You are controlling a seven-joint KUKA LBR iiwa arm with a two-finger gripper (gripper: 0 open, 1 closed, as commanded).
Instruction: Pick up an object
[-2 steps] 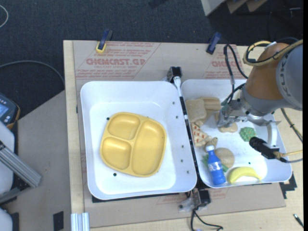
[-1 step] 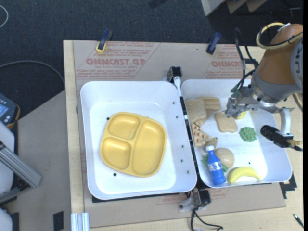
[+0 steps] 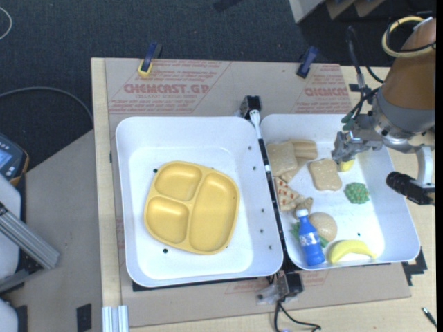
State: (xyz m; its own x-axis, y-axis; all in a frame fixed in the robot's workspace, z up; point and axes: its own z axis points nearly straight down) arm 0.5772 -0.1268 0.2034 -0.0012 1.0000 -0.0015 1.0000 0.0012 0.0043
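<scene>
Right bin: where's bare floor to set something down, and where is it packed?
Right bin: bare floor along its right side, right of the broccoli and above the banana. Crowded on its left half, from the bread down to the blue bottle. Left bin: just margins around the yellow tray.

Bench [image 3: 208, 81] carries 2 white bins: left bin [image 3: 131, 151], right bin [image 3: 401, 220], side by side.

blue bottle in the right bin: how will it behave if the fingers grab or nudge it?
The blue bottle lies on its side, so a nudge would probably roll it. Its round, smooth-looking body may slip in a pinch. The banana and a tan rounded item sit close beside it, so it likely bumps them.
</scene>
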